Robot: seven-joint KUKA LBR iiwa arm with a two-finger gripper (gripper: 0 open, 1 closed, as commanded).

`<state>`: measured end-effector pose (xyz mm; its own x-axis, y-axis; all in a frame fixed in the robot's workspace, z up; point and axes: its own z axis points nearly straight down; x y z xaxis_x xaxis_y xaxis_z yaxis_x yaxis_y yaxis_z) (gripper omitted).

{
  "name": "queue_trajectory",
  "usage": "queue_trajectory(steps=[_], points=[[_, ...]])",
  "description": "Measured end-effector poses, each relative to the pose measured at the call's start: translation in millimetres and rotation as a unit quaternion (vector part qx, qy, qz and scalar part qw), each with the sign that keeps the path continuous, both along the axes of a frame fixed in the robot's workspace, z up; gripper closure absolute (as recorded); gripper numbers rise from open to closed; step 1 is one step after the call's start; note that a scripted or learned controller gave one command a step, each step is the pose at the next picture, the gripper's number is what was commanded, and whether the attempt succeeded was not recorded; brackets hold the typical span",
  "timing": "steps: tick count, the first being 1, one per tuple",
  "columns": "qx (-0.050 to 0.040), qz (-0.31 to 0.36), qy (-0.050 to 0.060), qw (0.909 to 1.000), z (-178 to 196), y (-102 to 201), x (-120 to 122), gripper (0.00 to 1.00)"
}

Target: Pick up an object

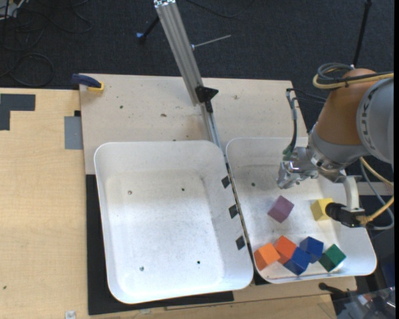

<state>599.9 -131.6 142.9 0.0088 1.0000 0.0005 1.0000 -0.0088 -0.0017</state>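
Observation:
My gripper (287,178) hangs over the right bin (253,153), near its middle. Just below and left of the fingertips lies a purple cube (280,209), apart from them. A yellow cube (320,209) sits to the right of it, beside the arm's cabling. Along the bin's near edge cluster two orange cubes (275,251), two blue cubes (304,254) and a green cube (332,257). Nothing shows between the fingers.
The left bin (159,218) lies beside the right one, with a row of black clips (232,210) along the shared rim. A slanted aluminium bar (183,52) rises behind the bins. A blue and yellow clamp (88,82) sits at the board's far left corner.

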Motion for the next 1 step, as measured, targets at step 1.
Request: queue_trajectory(steps=[1], points=[[-0.0005,0.001,-0.002,1.0,61.1,-1.0,-5.7,1.0]])
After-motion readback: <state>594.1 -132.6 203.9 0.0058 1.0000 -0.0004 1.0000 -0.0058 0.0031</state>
